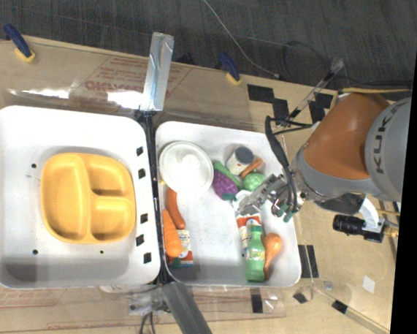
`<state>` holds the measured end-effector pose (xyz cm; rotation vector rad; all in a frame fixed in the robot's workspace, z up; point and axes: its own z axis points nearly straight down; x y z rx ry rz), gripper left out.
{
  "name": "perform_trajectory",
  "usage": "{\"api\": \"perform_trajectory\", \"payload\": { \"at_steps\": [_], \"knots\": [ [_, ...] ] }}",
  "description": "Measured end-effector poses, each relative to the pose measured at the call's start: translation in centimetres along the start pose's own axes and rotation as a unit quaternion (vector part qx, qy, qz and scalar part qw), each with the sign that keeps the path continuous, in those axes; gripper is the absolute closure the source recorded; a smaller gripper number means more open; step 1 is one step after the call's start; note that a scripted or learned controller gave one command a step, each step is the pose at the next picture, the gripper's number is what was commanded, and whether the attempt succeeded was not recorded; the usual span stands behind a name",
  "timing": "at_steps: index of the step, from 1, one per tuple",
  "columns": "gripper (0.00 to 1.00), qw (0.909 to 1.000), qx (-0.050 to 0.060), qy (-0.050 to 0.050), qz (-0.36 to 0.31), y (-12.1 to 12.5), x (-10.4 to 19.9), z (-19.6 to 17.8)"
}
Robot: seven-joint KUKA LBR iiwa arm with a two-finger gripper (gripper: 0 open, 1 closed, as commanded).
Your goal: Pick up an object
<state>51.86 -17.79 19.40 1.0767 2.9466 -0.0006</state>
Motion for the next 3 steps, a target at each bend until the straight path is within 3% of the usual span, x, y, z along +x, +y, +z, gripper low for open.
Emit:
{"api": "perform_trajectory", "payload": {
  "at_steps": [1,2,3],
  "knots": [
    [1.00,0.9975,0.000,0.004,-0.071,7.6,3.1,4.2],
    [1.00,1.0000,0.001,0.001,0.003,3.2,-2.5,2.1],
    [1.00,0.9973,0.001,0.002,0.073,-0.5,4.8,0.4]
  ]
}}
